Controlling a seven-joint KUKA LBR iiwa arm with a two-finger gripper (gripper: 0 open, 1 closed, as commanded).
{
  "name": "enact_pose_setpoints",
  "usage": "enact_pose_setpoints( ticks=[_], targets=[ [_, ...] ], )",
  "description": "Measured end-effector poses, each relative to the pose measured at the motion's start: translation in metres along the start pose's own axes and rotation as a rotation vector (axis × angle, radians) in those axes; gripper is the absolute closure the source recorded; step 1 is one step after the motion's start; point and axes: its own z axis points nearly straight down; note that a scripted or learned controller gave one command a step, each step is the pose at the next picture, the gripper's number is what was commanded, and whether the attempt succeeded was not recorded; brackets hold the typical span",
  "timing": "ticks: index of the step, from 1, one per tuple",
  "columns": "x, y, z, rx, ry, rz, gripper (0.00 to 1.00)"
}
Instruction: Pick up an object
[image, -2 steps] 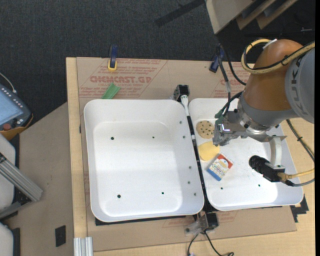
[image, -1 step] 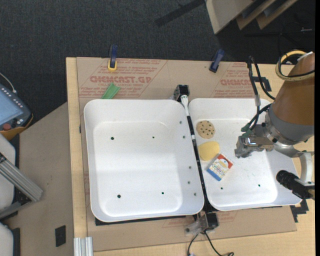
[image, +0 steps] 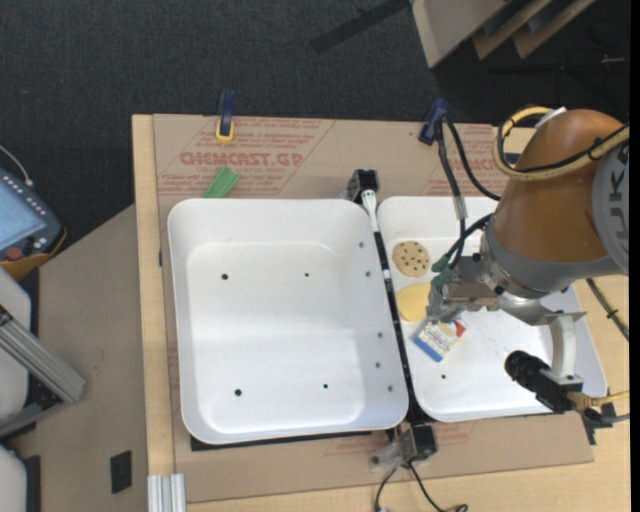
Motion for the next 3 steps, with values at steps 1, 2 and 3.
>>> enact_pose_setpoints(
  ticks=[1,2,3],
  targets=[
    [-0.085,-0.001,0.011,-0.001,-0.003,0.013,1.0],
    [-0.026,0.015,-0.141,-0.023,-0.003,-0.002,1.0],
    [0.053,-0.001,-0.046,0.007,-0.001,-0.002,1.0]
  ],
)
